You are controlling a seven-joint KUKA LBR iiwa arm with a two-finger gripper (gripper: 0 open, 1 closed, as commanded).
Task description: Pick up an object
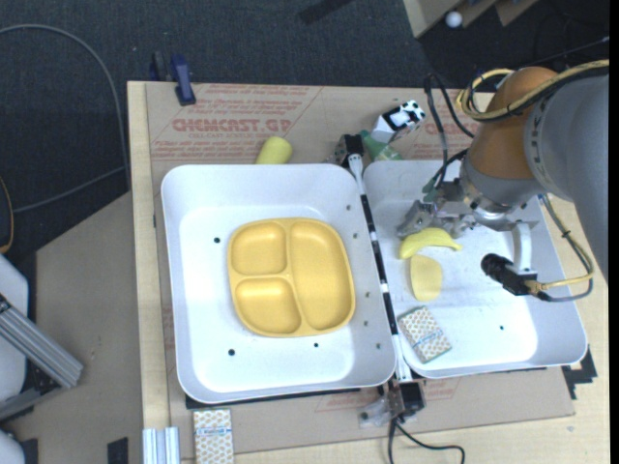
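My gripper (437,218) hangs low over the back left part of the right bin (556,332). Just below and in front of it lies a small yellow banana (431,244), very close to the gripper; whether they touch I cannot tell. A pale yellow chunk (426,277) rests just in front of the banana. Nearer the bin's front left corner lies a small patterned packet (424,333). The left bin (189,259) holds a yellow divided plate (289,275) at its middle.
The grey arm with its orange band (513,114) comes in from the right above the right bin. Behind the bins on the bench lie a yellow cylinder (275,150), a blue clamp (181,80) and a black-and-white toy (399,120). Another packet (213,433) lies at the front.
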